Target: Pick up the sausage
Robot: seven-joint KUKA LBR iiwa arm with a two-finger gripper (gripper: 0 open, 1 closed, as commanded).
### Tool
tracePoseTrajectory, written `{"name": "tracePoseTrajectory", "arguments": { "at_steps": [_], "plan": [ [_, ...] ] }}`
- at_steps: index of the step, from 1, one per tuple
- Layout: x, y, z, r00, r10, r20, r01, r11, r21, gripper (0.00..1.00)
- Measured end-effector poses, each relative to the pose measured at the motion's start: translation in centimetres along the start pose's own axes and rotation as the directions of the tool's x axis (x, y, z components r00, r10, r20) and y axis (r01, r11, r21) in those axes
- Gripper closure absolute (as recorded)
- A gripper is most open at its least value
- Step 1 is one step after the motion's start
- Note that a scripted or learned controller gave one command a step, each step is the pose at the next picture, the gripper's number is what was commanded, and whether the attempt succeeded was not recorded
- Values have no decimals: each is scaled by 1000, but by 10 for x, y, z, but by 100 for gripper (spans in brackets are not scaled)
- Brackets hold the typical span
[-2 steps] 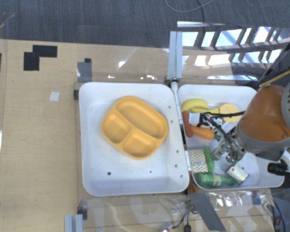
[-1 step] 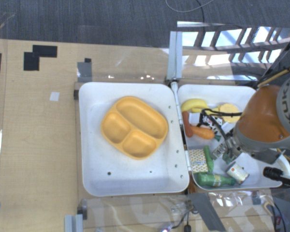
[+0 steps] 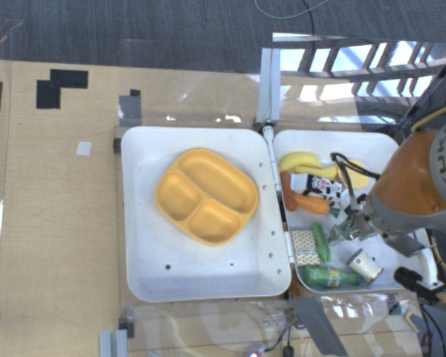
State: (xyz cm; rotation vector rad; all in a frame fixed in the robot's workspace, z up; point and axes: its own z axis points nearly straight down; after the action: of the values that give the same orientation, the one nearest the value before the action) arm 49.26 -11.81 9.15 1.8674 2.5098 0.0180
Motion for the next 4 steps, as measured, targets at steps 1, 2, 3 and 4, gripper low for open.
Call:
{"name": "tracePoseTrajectory", "arguments": {
  "at_steps": [1,2,3,4],
  "plan": [
    [28,7,-41,994,-112,-3,112,994,11,100],
    [-15,30,-211,983,181,2,-181,983,10,100],
    [98,39,-208,984,180,0,-180,984,13,100],
    [27,7,-204,952,305,3,-305,952,11,100]
  ]
}}
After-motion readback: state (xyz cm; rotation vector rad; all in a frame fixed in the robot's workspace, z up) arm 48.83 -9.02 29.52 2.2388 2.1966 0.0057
